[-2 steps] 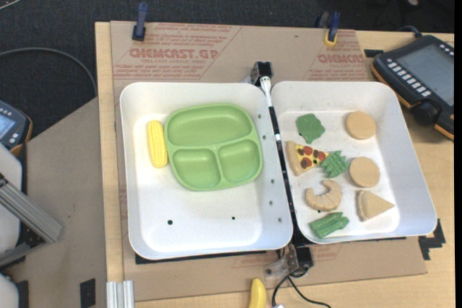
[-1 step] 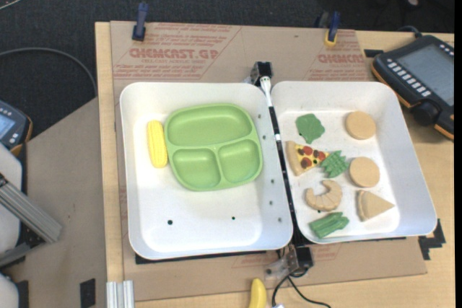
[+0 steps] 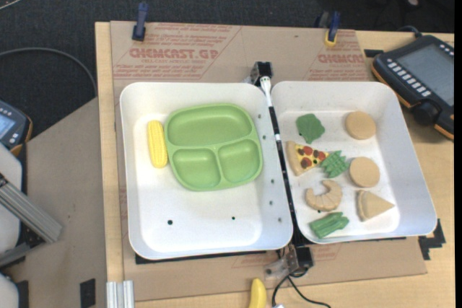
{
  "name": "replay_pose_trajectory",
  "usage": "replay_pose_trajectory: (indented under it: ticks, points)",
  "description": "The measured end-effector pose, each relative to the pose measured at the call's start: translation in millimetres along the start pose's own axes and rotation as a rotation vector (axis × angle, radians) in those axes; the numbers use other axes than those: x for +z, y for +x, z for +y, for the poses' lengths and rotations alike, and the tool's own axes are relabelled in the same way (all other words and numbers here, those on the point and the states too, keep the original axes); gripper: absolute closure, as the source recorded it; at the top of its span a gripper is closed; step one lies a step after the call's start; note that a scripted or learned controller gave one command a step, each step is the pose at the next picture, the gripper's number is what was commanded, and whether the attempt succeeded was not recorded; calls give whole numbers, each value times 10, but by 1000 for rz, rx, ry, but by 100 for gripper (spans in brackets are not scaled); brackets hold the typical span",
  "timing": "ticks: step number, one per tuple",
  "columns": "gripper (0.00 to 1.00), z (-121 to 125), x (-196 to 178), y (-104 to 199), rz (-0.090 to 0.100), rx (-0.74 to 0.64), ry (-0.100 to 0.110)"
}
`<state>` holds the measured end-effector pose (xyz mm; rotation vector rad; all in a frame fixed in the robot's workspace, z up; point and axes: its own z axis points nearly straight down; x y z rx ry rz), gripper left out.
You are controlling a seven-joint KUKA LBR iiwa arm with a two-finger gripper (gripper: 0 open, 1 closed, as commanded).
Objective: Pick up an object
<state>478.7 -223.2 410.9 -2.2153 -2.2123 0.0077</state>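
Gripper state: can't tell, so positions below are given item to item.

L bin point(image 3: 137, 155): green 3-compartment plate point(image 3: 213, 146) lying flat, roughly mid-bin. Yellow corn cob point(image 3: 156, 143) just beside the plate's L edge, on the bin floor, lengthwise front-to-back.

R bin point(image 3: 408, 155): pickable toy food, all loose on the floor, none stacked.
- Far row: green leafy piece point(image 3: 310, 127), and a round tan bun point(image 3: 360, 125) to its R, apart.
- Mid row: pizza slice point(image 3: 306, 156) near the divider. Green frilly piece point(image 3: 334, 164) touching the slice's R tip. 2nd round tan disc point(image 3: 364, 172) just beside it.
- Near row: tan curved pastry point(image 3: 324, 196), and a tan wedge point(image 3: 374, 205) to its R. Green bean pods point(image 3: 329, 225) at the near rim, below the pastry.

Bins sit side by side on a brown board point(image 3: 216, 47), inner rims touching. Blue clamp point(image 3: 140, 22) on the far L board edge, 2nd clamp point(image 3: 332, 27) on the far R. Black pendant w/ buttons point(image 3: 422, 76) beyond the R bin's far corner.
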Motion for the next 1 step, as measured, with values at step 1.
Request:
replay_pose_trajectory:
  ticks: [1]
  points:
    - [100,947,682,158,-4,-7,-11]
